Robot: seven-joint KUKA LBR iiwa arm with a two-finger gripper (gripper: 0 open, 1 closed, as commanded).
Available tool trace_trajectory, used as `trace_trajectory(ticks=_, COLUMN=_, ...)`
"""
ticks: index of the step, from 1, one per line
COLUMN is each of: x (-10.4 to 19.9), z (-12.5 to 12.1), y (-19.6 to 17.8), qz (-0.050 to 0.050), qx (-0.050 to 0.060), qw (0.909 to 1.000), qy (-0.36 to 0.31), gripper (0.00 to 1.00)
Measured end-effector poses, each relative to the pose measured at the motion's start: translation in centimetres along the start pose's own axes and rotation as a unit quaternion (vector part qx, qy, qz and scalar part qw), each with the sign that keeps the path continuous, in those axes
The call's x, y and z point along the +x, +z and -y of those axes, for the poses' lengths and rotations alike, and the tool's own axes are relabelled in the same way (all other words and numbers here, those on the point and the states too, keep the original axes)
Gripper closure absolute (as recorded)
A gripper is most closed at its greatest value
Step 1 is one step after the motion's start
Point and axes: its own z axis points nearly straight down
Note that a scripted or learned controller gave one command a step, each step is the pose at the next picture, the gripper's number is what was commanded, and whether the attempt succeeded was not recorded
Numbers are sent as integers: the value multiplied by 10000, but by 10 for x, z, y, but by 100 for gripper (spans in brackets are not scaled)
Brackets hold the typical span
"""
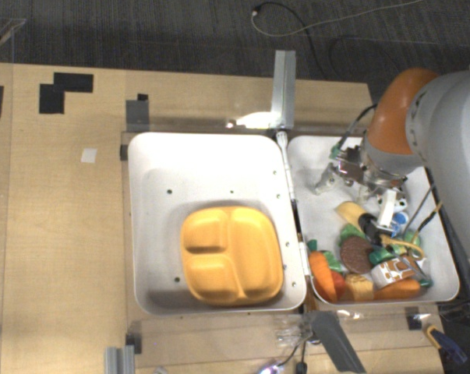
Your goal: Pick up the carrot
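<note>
Carrot [321,274] lies in the right bin's [298,170] lower-left corner, hemmed by a brown disc [356,254] and a tan block [360,288]. Gripper [369,182] sits over the upper part; you cannot tell its state.

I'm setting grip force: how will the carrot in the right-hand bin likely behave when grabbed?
The carrot looks smooth, so it may slip under a light grip. Its rounded, tapering body would probably roll or skid aside if pushed. It lies against the bin's wall beside a brown disc, so lifting it may jostle neighbours.
</note>
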Motion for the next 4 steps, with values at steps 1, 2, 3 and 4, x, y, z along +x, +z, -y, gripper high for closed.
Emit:
trace_trajectory(ticks=1, x=-15, z=-62, y=3, qz=10, qx=19, qw=9996, qy=-296, gripper=0)
trace_trajectory(ticks=2, x=-31, z=-67, y=-67, qz=13, qx=14, qw=9991, qy=412, gripper=0)
trace_trajectory(ticks=3, x=19, z=-21, y=2, qz=6, qx=13, qw=9698, qy=2437, gripper=0)
trace_trajectory(ticks=4, x=22, z=-23, y=-12, qz=-14, qx=-24, qw=9710, qy=2390, gripper=100)
